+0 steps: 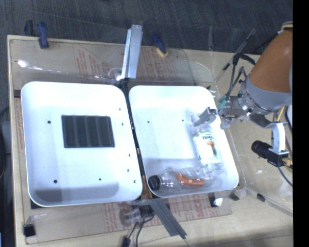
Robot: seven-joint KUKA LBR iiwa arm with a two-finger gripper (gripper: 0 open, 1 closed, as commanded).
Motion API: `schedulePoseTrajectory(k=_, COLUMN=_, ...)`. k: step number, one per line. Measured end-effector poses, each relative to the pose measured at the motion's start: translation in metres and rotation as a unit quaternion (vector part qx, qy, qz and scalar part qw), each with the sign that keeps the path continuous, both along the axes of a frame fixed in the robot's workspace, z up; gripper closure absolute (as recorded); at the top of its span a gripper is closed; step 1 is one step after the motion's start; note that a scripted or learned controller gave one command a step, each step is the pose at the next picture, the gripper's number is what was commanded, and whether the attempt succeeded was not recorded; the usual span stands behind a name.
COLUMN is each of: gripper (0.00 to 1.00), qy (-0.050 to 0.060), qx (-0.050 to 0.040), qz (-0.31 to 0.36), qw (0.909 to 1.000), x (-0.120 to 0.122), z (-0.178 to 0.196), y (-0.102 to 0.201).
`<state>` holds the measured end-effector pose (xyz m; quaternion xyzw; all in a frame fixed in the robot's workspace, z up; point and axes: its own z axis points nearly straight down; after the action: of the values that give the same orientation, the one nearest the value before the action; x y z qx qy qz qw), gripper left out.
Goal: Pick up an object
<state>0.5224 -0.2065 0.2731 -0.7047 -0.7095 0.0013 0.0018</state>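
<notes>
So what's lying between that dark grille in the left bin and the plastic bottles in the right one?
Bare white floor and the bin walls; grille, bottles.

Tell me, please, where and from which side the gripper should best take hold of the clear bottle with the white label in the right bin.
Probably at the labelled middle of the clear bottle, coming straight down from above. It lies flat near the right bin's right wall, its length running toward the near edge, so fingers closing across its narrow width would fit. Its lower end meets the black-capped bottle; grip clear of that.
</notes>
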Motion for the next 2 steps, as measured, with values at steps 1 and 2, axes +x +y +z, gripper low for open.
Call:
schedulePoseTrajectory(k=1, gripper=0.0, qy=0.0, qx=-0.0003, qz=0.039, qw=0.9992, x=0.022, z=-0.071, y=-0.003)
schedulePoseTrajectory(k=2, gripper=0.0, qy=-0.001, qx=-0.0007, qz=0.011, qw=0.9999, x=0.046, z=-0.1, y=-0.004)
